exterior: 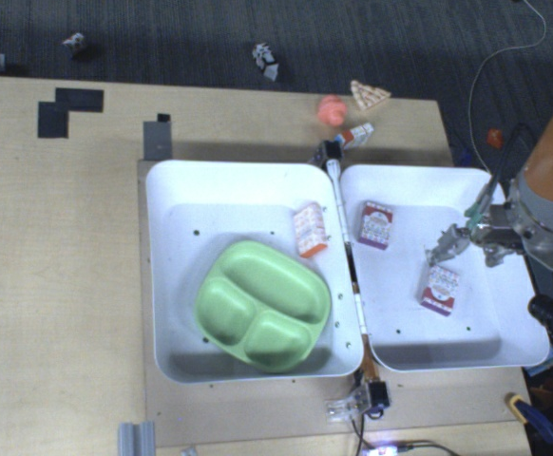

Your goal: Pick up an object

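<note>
The gripper point(445, 248) is poised just above the maroon packet point(440, 289); whether the fingers are spread cannot be told.

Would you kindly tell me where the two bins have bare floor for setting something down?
Left bin: free along the left wall and back, beside the green tray. Right bin: free along the front and between the two maroon packets. Crowded near the claw.

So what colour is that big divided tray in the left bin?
Light green tray, seen clearly in the camera view.
</note>
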`<act>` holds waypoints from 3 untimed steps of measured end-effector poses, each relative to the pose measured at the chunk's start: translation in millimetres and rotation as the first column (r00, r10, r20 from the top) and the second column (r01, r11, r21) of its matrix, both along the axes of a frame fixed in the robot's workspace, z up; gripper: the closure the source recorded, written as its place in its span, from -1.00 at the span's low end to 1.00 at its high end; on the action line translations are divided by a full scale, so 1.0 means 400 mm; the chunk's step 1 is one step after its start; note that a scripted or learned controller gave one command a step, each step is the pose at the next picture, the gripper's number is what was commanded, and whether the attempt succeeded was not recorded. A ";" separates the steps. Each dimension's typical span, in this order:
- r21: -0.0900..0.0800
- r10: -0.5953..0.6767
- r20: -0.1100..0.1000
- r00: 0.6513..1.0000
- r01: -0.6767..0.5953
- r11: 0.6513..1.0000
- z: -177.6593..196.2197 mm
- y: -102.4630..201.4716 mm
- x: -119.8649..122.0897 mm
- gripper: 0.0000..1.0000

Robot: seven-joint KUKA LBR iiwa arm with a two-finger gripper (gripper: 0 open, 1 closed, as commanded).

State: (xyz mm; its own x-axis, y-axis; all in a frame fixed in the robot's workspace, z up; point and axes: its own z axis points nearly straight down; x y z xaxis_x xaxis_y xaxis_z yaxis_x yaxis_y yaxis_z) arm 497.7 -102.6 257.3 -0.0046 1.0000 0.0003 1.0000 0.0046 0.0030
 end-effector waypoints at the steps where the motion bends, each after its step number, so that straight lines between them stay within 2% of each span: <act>1: 0.000 -0.003 -0.003 1.000 0.003 1.000 -0.301 -0.124 0.058 -1.00; 2: -0.007 -0.003 0.012 1.000 0.004 1.000 -0.419 -0.018 0.094 -1.00; 3: -0.004 0.000 0.013 1.000 0.000 1.000 -0.419 -0.087 0.252 -1.00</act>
State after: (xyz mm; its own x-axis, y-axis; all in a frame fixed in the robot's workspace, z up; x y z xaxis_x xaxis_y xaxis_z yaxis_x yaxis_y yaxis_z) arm 598.7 -137.3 89.9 -0.0044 1.0000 -0.0042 0.9999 0.0045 0.0163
